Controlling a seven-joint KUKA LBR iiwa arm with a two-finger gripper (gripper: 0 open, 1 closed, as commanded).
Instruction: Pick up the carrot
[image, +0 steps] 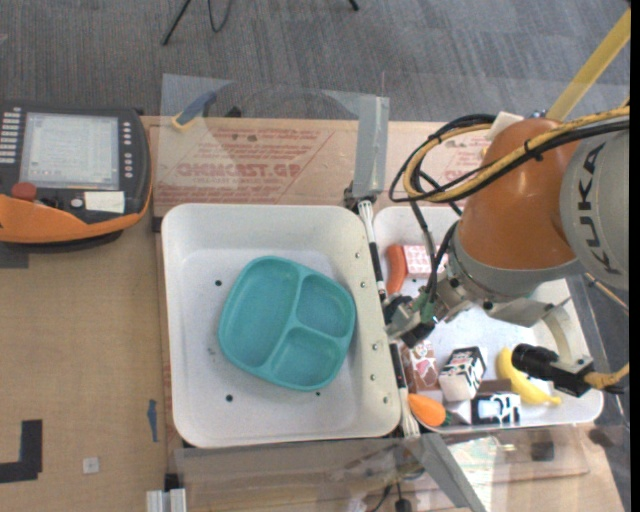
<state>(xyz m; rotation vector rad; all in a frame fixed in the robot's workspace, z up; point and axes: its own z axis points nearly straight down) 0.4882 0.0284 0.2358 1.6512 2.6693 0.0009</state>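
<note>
Grey and orange, the big arm (535, 200) is reaching in from the right and covering much of the right bin (588, 405). Its round body is hiding most of what is lying under it. Next to it, the left bin (185, 300) is holding a teal plate (288, 322) with three parts. Up at the left edge, a tablet (70, 170) with an orange grip is getting cut off by the frame.

Down in the right bin, a yellow banana (525, 375) is peeking out beside a black cable end. A small black-and-white box (460, 372) is sitting near it. The carrot (427, 409) is lying in the bin's near left corner, maybe partly under the rim. The gripper (415, 318) is hanging low by the wall between the bins, apart from the carrot, and I cannot tell if it is open or closed.
</note>
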